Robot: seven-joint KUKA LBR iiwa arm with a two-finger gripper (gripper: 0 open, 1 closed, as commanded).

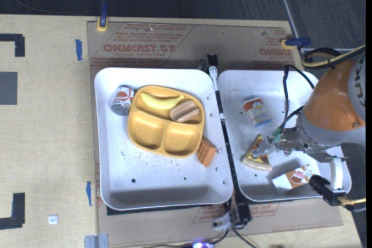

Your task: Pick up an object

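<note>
yellow snack packet (256, 152) just beside gripper (273, 141), right bin (244, 81).

Yellow tray (152, 135); brown sausage (185, 112); orange packet (206, 153); white bins (110, 125); orange-banded grey arm (334, 107).

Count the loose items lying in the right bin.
3: a small carton toward the far side, a colourful packet beside the hand, and a white-and-orange box near the front. The arm may hide more.

A colourful snack packet (256, 152) lies tilted in the right bin (244, 85), beside a white carton (292, 178).
</note>
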